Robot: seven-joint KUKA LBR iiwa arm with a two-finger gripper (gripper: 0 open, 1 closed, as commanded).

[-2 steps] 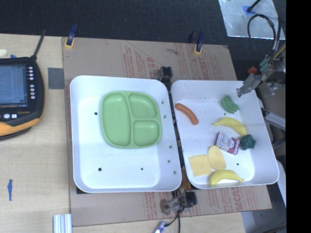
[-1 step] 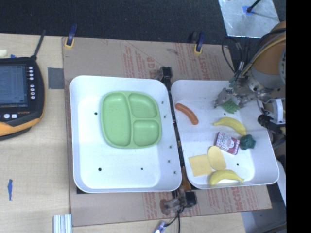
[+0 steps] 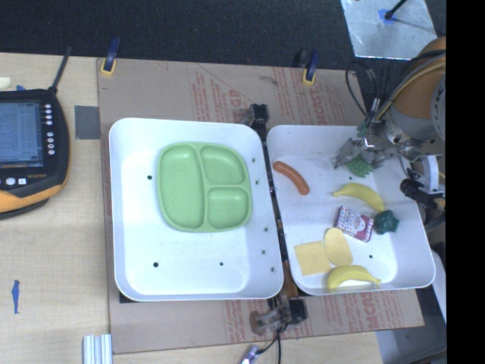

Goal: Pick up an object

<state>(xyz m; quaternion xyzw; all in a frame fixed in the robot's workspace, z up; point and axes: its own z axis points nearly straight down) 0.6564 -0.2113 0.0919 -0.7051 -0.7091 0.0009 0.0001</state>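
The claw (image 3: pixel 362 152) sits at the right bin's (image 3: pixel 318 136) far rim, clamping a small green object (image 3: pixel 361 167). A curved yellow banana (image 3: pixel 359 195) lies near.

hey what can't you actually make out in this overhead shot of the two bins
- Gripper: its tips overlap a green thing in the right bin; too small and cluttered to tell a grasp or what the thing is.
- Arm: cut off by the right edge.
- Red packet: print too small to read.
- Handheld screen: cut off by the left edge, text blurred.
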